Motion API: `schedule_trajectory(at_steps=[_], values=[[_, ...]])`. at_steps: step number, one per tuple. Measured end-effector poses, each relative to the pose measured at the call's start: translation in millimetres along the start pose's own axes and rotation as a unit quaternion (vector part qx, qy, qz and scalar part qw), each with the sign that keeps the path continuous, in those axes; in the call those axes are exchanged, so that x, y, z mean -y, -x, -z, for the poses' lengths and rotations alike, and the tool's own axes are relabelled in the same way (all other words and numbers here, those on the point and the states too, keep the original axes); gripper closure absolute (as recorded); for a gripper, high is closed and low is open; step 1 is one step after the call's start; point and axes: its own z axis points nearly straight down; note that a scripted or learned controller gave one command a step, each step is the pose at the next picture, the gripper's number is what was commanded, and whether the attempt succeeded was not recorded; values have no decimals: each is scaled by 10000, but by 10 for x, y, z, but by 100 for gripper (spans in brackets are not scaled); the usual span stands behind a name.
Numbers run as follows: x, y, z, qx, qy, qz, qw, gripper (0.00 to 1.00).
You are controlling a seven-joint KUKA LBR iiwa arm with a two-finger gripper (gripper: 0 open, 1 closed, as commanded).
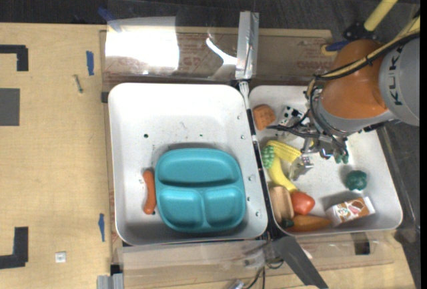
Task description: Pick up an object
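My gripper (305,163) hangs low over the middle of the right bin (387,167), just right of a yellow corn cob (285,151) and a banana (281,177). Below the orange band, the wrist (327,131) covers the bin's upper middle. I see nothing clearly held. Close by lie green grapes (267,156), a red tomato (303,202), a tan bun (280,201), an orange carrot (309,221), a small carton (351,209) and a dark green piece (356,179).
An orange-brown pastry (263,115) and a black-and-white die (287,113) sit at the right bin's far left corner. The left bin (173,114) holds a teal divided tray (200,191) with an orange sausage (149,191) beside it. A metal divider (247,47) stands behind the bins.
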Motion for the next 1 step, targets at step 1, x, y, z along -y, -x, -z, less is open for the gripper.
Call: schedule_trajectory(at_steps=[1], values=[[14,-238,5,5,3,-374,9993,0]])
